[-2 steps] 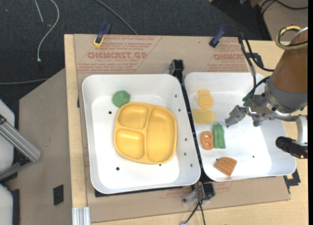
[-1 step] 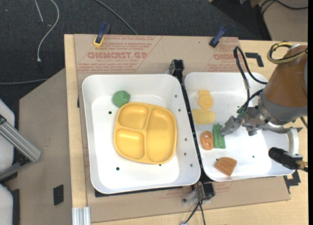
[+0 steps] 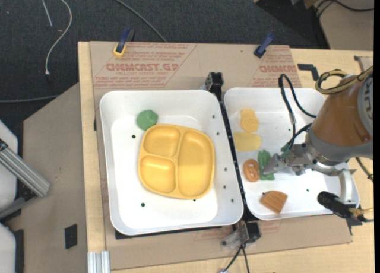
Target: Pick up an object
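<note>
A: In the right bin we find the small things gathered along its left side: a yellow piece at the top, a paler yellow piece under it, then an orange piece with a green piece just beside it, and a brown wedge lowest.

B: And the tool?

A: We see it low over the green piece, at its right edge. Whether it is released or clenched we cannot tell; the wrist hides that.

B: So why there?

A: We judge the arm comes in from the right because that cluster is its nearest pick.

B: The left bin?

A: It holds the yellow divided tray and a green blob touching the tray's top left rim, well apart from the tool.
</note>
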Controlling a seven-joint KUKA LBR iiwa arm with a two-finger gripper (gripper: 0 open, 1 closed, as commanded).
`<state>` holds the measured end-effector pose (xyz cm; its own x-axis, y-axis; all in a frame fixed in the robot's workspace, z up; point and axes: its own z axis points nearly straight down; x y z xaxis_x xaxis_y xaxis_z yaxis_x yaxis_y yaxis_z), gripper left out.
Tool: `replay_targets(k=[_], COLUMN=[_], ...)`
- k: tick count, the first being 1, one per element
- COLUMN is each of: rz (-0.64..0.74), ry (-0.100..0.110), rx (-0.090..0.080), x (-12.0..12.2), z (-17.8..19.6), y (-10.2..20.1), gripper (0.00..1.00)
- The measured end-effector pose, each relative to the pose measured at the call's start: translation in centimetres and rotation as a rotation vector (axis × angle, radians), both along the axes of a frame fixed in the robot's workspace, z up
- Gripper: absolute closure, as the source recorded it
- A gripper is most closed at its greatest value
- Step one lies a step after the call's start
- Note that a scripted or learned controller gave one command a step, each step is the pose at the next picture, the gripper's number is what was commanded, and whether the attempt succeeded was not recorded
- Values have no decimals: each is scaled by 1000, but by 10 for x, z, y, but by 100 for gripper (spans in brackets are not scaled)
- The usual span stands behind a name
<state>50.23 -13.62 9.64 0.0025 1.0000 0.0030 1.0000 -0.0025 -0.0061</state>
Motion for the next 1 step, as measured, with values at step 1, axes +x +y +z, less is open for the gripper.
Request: replay_targets(k=[1], rz=[1], ry=[-7], rx=[-1], x=[2], z=[14], y=[0], gripper=[100])
